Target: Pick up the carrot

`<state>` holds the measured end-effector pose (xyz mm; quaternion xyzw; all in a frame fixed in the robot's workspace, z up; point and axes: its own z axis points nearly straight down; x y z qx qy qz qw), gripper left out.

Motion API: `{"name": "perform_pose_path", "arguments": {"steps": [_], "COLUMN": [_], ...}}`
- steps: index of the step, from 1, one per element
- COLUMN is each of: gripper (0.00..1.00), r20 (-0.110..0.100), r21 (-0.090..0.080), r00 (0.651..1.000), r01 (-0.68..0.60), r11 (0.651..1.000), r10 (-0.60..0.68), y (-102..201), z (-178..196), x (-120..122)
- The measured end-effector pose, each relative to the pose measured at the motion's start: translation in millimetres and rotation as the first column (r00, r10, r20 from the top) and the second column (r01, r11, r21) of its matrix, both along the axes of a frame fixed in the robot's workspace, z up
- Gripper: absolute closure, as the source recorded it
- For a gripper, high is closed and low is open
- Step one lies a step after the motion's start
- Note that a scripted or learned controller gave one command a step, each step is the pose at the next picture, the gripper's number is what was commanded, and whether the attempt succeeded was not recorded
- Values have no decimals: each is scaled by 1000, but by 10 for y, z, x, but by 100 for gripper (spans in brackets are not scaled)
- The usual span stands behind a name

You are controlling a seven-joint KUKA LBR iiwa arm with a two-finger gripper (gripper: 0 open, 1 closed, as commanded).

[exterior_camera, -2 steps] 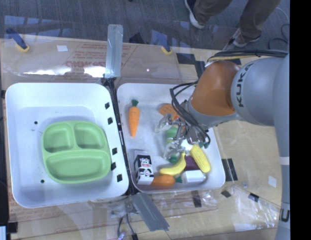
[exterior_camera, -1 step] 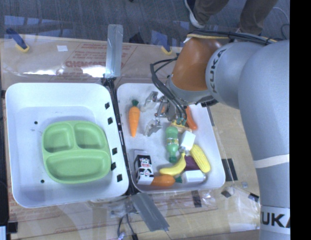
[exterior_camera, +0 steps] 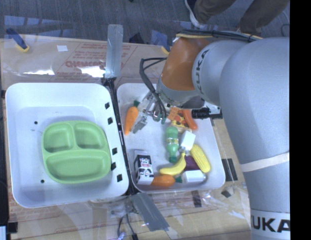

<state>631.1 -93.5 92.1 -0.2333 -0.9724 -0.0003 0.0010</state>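
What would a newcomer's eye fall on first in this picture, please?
The big grey arm on the right, its gripper low in the right bin beside the carrot. Then the green plate in the left bin, and the toy food at the right bin's near end, with a banana and corn.

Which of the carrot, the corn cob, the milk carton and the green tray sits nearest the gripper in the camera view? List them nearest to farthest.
Measured from the gripper:
1. Carrot, just beside it toward the left wall of the right bin.
2. Milk carton, at the right bin's near edge, and corn cob, toward its right side: too close to call.
3. Green tray, in the left bin.
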Motion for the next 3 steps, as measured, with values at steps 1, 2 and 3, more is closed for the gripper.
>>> {"name": "perform_pose_path", "arguments": {"steps": [1,2,3], "gripper": [100,100,100], "r20": [2,4,12], "r21": [-1,-2,2], "r00": [1000,1000,1000], "r01": [-8,-18,-19], "r11": [1000,1000,1000], "r10": [8,18,19], "y": [16,37,1121], "z": [112,220,1053], "x": [14,26,126]}}
